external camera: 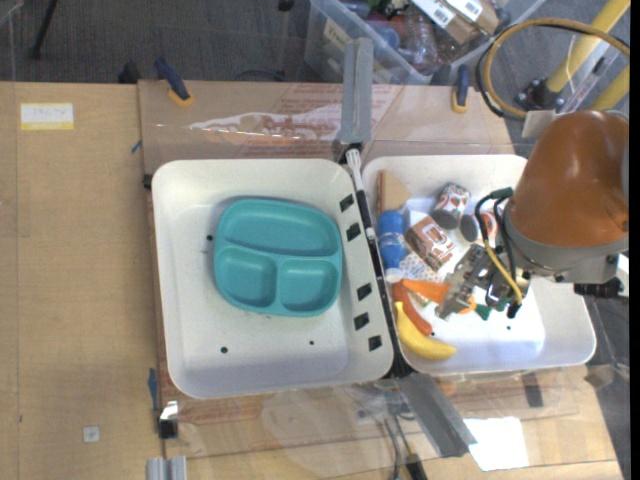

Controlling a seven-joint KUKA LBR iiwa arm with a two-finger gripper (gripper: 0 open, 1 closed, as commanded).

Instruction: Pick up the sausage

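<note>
The end effector [462, 296], its grip state impossible to tell, hangs just right of what looks like the reddish sausage [417, 317], which lies slantwise between carrot [424, 291] and banana [424, 340].

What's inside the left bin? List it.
The left bin holds a teal divided plate with three compartments, all bare. A few small dark specks dot the bin floor. Whatever lies under the plate is covered.

teal divided plate [276, 259], banana [420, 336], carrot [425, 291]
</note>
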